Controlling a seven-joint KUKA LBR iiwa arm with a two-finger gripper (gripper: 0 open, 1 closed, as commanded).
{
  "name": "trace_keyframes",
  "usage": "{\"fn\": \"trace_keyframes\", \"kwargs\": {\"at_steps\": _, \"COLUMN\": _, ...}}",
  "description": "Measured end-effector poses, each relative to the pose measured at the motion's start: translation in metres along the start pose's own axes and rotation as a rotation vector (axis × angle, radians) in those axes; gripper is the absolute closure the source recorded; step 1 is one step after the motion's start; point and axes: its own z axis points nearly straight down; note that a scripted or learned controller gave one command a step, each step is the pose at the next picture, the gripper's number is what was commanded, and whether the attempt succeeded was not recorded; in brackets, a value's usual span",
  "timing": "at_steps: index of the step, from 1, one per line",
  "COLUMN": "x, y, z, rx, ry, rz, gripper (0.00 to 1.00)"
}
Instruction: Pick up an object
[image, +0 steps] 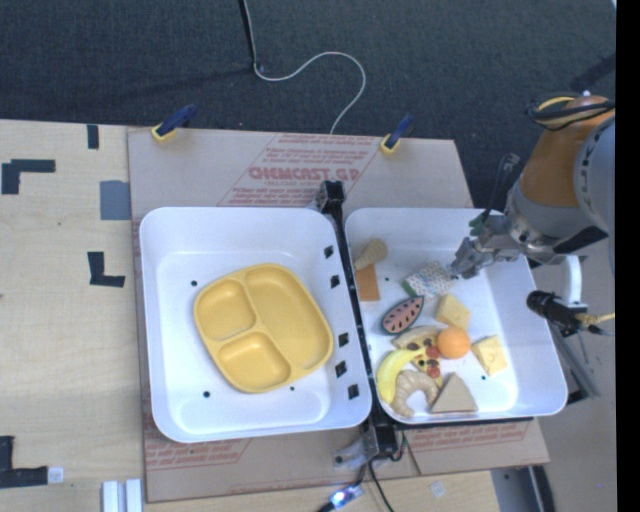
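Wooden surface (60, 300) carrying two shallow white bins side by side. Left white bin (170, 240) holds a yellow three-compartment plastic tray (262, 326) at its centre. Right white bin (520, 385) holds small toy foods: a yellow banana (390, 368) at 7 o'clock, an orange ball (453, 343) near centre, a pale yellow cheese cube (489, 355) at 4 o'clock. Grey arm with orange band (555, 170) enters at 2 o'clock; its tool (468, 258) sits low by a speckled pale block (430, 278). Whether the tool grips anything cannot be told.
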Motion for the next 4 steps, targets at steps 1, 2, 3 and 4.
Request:
{"fn": "trace_keyframes", "kwargs": {"at_steps": 1, "x": -0.006, "y": 0.009, "z": -0.052, "rx": -0.002, "ry": -0.001, "rz": 0.0, "gripper": 1.0}}
{"fn": "trace_keyframes", "kwargs": {"at_steps": 2, "x": -0.006, "y": 0.01, "z": -0.083, "rx": 0.001, "ry": 0.001, "rz": 0.0, "gripper": 1.0}}
{"fn": "trace_keyframes", "kwargs": {"at_steps": 3, "x": 0.044, "y": 0.004, "z": -0.093, "rx": 0.003, "ry": 0.003, "rz": -0.004, "gripper": 1.0}}
{"fn": "trace_keyframes", "kwargs": {"at_steps": 4, "x": 0.089, "y": -0.011, "z": -0.091, "rx": 0.006, "ry": 0.003, "rz": -0.004, "gripper": 1.0}}
